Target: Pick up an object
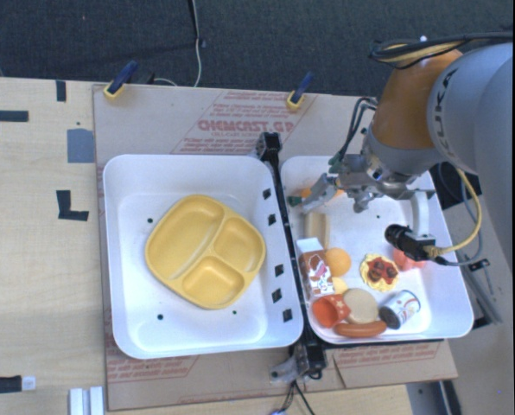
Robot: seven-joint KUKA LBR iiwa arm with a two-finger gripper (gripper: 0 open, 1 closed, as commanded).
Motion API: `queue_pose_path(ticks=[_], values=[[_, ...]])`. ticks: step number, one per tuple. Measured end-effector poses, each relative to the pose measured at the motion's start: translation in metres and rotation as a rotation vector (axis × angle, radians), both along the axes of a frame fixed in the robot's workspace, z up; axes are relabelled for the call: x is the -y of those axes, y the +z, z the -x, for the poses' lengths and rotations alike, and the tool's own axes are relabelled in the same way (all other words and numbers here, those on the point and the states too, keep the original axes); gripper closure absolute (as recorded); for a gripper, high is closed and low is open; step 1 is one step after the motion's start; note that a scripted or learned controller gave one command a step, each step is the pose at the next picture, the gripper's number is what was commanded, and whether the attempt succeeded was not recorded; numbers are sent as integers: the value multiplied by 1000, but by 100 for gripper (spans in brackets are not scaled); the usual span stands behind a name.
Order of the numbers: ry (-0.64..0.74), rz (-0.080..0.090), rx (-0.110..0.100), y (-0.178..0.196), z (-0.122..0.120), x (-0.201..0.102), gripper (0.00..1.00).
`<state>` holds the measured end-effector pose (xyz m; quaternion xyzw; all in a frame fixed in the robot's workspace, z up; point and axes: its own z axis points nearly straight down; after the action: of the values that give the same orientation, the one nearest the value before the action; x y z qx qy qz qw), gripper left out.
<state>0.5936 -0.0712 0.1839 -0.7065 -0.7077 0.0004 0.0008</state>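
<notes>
Fingers (340, 187), spread unclear, above right bin (452, 271) beside tan block (314, 226), toy food (361, 292) crowded below.

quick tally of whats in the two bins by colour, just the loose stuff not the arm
Yellow: 2, the divided tray in the left bin and a small pizza-like disc in the right bin
Orange: 1, a ball
Red: 2, a tomato-like piece and a sausage
Tan: 2, a stick and a round bun
Mixed colours: 2, a packet and a can
Total: 9 that can be told apart
</notes>
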Motion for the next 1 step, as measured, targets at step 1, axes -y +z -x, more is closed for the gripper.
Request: queue_pose_path(ticks=[1], values=[[-3,2,1,-105,-17,32,0]])
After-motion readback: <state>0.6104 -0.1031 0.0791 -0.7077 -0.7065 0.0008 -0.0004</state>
